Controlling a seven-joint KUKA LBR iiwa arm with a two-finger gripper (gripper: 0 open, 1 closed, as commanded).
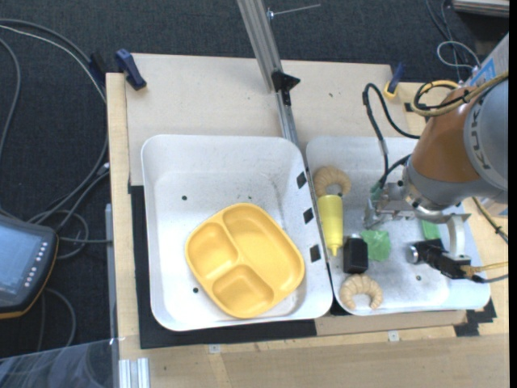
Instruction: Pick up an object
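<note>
Dark carpet surrounds the bench (pixel 202 95). Gripper (pixel 378 217) hangs over the right bin (pixel 420 293) above a green object (pixel 376 244) (finger spread unreadable). Approach stage, likely; next comes descending squarely onto it.

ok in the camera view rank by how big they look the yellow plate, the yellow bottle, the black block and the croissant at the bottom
1. yellow plate
2. yellow bottle
3. croissant
4. black block

The croissant and black block look close in size, so their order is unsure.

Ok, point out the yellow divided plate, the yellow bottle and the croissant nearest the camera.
yellow divided plate (pixel 242 257), camera view, on the ridge where its compartments meet.
yellow bottle (pixel 330 219), camera view, middle of its body.
croissant (pixel 361 291), camera view, top of its curved back.
</note>
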